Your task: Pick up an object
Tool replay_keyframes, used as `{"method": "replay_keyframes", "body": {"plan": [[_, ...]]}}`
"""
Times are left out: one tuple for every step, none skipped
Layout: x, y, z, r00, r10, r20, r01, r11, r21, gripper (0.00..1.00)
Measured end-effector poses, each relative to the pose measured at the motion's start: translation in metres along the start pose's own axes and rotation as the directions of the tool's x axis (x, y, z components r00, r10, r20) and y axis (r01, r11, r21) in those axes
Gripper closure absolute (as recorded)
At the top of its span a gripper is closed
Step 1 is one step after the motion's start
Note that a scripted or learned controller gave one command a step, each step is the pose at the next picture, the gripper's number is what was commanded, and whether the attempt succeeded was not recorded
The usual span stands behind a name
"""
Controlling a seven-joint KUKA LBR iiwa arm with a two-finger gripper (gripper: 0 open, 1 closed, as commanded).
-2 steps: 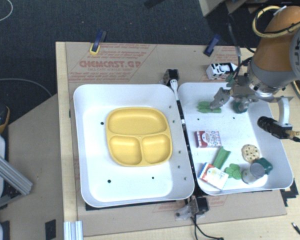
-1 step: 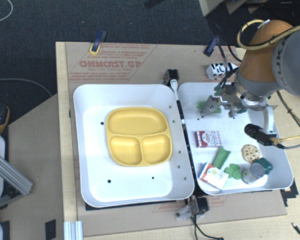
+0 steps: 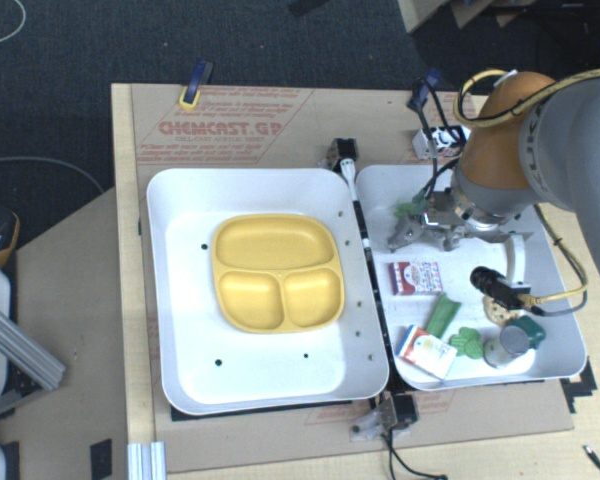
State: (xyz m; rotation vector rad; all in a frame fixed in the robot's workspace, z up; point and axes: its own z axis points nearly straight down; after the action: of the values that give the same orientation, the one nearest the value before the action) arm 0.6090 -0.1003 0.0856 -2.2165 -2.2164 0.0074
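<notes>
Hovering gripper low in right bin, upper-left part | grasp state: cannot tell | red-and-white card just below it | green tube, grey cylinder nearer front | yellow divided tray in left bin

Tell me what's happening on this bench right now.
A grey robot arm with an orange band reaches in from the right and has its gripper low over the upper part of the right white bin. That bin holds small items: a red and white card, a green cylinder, a small grey can. The left white bin holds a yellow three-compartment plastic tray. Nothing is visibly picked up yet.
</notes>
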Motion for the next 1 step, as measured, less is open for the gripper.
{"method": "replay_keyframes", "body": {"plan": [[-0.0005,0.0022,-0.0148,1.000,0.001,0.002,-0.001,1.000,-0.009,1.00]]}}
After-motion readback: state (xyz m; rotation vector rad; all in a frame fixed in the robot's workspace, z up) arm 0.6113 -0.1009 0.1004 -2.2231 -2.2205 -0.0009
